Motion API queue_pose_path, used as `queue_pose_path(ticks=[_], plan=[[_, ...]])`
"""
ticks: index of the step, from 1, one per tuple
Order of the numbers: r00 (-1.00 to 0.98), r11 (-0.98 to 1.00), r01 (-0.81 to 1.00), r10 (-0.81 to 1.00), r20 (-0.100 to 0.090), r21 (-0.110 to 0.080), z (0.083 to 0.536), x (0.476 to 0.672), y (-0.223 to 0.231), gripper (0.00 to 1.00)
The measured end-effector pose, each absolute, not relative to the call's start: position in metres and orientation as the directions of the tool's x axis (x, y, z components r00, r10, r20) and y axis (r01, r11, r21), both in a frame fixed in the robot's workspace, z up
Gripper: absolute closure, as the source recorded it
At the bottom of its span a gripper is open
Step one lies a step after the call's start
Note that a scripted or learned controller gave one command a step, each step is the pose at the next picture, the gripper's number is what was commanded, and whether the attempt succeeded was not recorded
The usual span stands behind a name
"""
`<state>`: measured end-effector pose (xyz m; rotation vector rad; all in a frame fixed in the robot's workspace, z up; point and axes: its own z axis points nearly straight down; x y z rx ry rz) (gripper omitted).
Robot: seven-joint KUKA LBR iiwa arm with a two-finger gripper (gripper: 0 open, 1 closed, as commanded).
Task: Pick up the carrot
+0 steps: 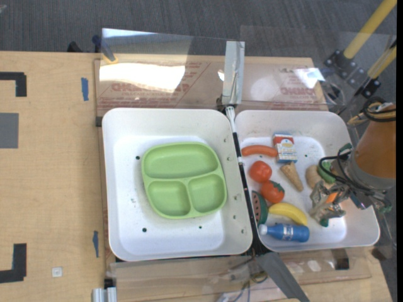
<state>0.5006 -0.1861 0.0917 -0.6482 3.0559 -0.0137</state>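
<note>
1. Two shallow white bins sit side by side on the bench: the left bin (119,168) and the right bin (362,231).
2. A green plate (182,180) with three compartments lies in the middle of the left bin, one long compartment on the far side and two smaller ones on the near side.
3. The arm (378,153), with its orange band, reaches in from the right over the right bin's right side.
4. The gripper (326,201) hangs low over the right part of the right bin, amid cables; whether it is open or closed cannot be told.
5. The carrot (259,150) lies in the far left part of the right bin, lengthwise left to right, well apart from the gripper.
6. Just right of the carrot stands a small box (285,147) with red, white and blue print.
7. A tomato (260,170) sits just near of the carrot, and a second red piece (272,191) lies nearer still.
8. An ice-cream cone (291,175) lies between the tomato and the gripper, and a pale tan piece (313,176) lies to the right of the cone.
9. A banana (288,213) lies near the front, with a blue and white bottle (286,233) on its side just in front of it.
10. A watermelon slice (259,209) rests against the right bin's left wall.
</note>
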Motion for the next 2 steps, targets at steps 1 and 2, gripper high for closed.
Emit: queue_pose_path(ticks=[1,2], plan=[[-0.913,0.913,-0.408,-0.408,-0.023,-0.017,0.1032,0.5036,-0.1847,1.00],[-0.913,0.913,-0.407,-0.408,-0.021,-0.015,0.1022,0.5030,-0.1845,0.00]])
